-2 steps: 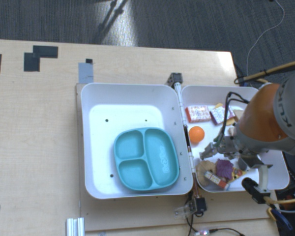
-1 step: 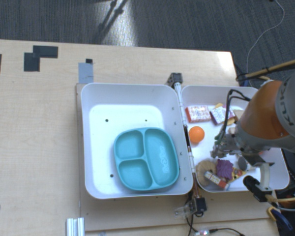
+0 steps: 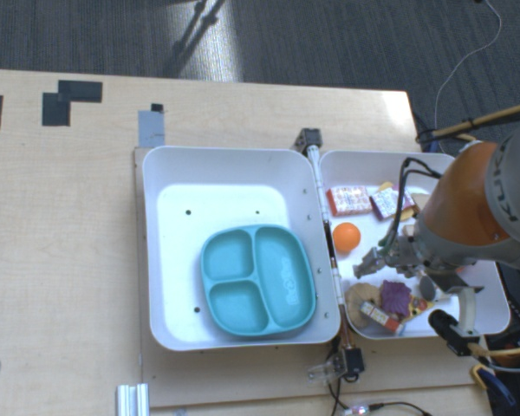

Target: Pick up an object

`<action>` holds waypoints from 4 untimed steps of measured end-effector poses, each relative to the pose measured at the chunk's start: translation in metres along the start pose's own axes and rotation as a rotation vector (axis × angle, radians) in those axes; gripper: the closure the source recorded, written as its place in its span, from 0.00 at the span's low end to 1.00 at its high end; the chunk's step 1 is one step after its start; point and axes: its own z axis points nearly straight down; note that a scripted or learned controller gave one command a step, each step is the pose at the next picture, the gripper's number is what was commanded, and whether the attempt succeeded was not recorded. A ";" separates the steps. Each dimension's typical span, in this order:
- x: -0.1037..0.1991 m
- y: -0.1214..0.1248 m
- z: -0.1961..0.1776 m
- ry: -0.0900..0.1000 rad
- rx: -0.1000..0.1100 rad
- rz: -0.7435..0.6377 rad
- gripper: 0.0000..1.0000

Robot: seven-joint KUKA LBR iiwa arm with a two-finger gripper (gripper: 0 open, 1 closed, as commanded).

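Two bins: blue divided plate against the left one's near wall; gripper, opening unclear, low over right-bin clutter.

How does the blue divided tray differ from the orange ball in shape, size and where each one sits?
The blue divided tray is flat, rounded-rectangular and split into three compartments; the orange ball is round and plain. The tray is far larger, covering much of its bin's floor, while the ball is small. The tray lies by itself in the left bin; the ball sits in the right bin among other small items, near the dividing wall. Both rest on a bin floor, untouched by the arm.
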 end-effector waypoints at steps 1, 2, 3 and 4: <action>0.000 -0.005 0.022 0.003 0.014 0.002 0.00; 0.000 -0.002 0.011 0.002 0.007 0.001 1.00; 0.000 -0.003 0.011 0.002 0.007 0.001 0.00; 0.001 -0.001 0.000 0.003 0.004 -0.001 1.00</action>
